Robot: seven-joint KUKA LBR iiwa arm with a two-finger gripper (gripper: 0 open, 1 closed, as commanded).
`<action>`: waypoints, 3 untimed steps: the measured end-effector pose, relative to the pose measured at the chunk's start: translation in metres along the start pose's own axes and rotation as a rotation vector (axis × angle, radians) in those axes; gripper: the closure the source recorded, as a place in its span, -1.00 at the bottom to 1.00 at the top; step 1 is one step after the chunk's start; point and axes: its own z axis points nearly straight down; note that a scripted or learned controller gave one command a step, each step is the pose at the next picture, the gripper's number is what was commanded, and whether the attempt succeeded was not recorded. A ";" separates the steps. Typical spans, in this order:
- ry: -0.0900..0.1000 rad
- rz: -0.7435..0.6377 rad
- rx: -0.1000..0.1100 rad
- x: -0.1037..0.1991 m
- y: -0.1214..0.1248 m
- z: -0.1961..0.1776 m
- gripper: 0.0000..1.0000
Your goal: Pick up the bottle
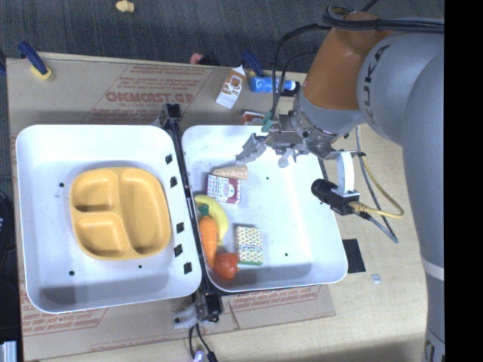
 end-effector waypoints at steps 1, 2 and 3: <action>0.000 -0.005 0.002 0.000 0.000 -0.010 1.00; 0.000 -0.208 0.000 0.028 -0.064 0.050 1.00; 0.000 -0.030 -0.001 0.015 -0.110 0.008 1.00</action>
